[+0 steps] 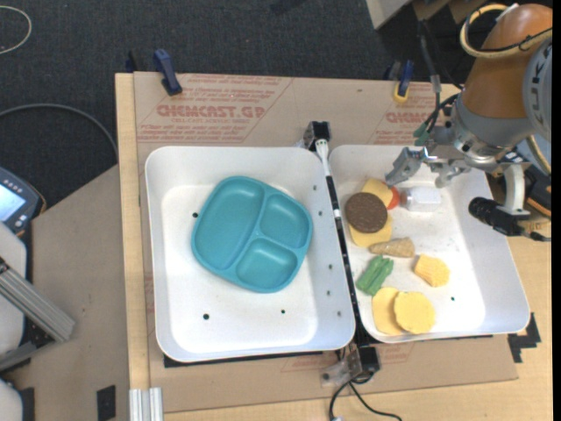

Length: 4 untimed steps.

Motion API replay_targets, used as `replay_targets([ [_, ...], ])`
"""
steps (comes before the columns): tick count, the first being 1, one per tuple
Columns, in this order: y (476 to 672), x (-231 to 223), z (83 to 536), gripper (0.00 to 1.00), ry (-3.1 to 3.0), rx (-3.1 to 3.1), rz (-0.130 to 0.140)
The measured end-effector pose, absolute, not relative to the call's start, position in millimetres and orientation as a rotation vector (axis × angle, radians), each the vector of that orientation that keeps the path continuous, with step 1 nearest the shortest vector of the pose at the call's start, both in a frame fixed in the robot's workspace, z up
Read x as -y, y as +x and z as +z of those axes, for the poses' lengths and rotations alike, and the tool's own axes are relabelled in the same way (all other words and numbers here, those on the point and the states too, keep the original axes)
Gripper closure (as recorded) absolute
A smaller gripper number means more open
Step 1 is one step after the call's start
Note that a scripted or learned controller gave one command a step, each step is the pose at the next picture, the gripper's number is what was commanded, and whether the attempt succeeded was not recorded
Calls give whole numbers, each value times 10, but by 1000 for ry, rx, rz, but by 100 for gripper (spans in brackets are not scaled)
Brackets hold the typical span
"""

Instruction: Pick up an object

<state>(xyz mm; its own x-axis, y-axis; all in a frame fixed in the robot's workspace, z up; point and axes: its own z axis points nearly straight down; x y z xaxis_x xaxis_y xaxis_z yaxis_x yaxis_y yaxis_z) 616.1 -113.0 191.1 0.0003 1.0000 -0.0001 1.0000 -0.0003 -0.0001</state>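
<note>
Camera view, looking down: gripper [427, 167] hovering over right bin [491, 296] near its far edge, fingers spread wide, gripping nothing; white block [423, 198] just below it, long axis running left to right. Also in right bin: brown round cookie [365, 210] atop yellow wedge [379, 191], tan piece [392, 248], green pod [375, 274] slanting, orange chunk [431, 270], yellow rounds [403, 310]. Left bin [166, 261] holding teal divided plate [252, 233]; bare floor along right bin's right side.
</note>
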Motion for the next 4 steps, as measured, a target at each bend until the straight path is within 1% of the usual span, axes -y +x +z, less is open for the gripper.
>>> replay_targets([
  [1, 6351, 1037, 849, 0, 2219, -2224, 14],
  [2, 6405, 1081, 1082, 100, 2204, -2206, 26],
  [3, 6176, -767, 1904, 100, 2202, -2239, 18],
  [4, 6175, -650, 1957, 100, 2219, -2222, 4],
])
